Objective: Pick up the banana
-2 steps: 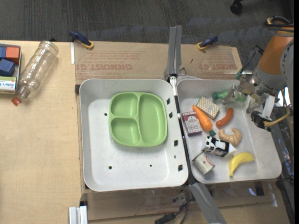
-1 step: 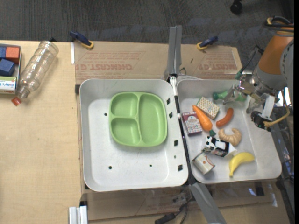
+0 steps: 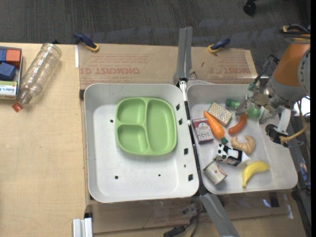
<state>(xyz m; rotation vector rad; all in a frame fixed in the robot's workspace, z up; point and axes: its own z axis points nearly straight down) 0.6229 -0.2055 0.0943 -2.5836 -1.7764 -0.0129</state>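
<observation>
- Dark carpet lies behind the pale wooden surface [image 3: 44, 147], and a sheet of brown cardboard [image 3: 133, 65] is held along the far edge by clamps.
- Two shallow white bins sit side by side: the left bin [image 3: 98, 177] and the right bin [image 3: 281, 179].
- A green divided plate [image 3: 146, 126] lies in the left bin, toward its far half.
- The banana [image 3: 254, 172] lies in the right bin near its front right corner, curved, with nothing touching it.
- Just beyond the banana is a tan croissant-shaped piece [image 3: 244, 143]; to its left sit a black-and-white item [image 3: 228, 154] and a small carton [image 3: 215, 172].
- Farther back in the same bin lie an orange carrot [image 3: 215, 124], a red sausage-shaped piece [image 3: 237, 124], a speckled cracker-like square [image 3: 219, 113] and a small maroon box [image 3: 202, 130].
- The gripper [image 3: 256, 105] is over the far right part of the right bin, well apart from the banana; whether it is open or closed cannot be told.
- A clear plastic bottle [image 3: 38, 72] lies on the surface at far left, beside a box with blue and orange blocks [image 3: 10, 68].
</observation>
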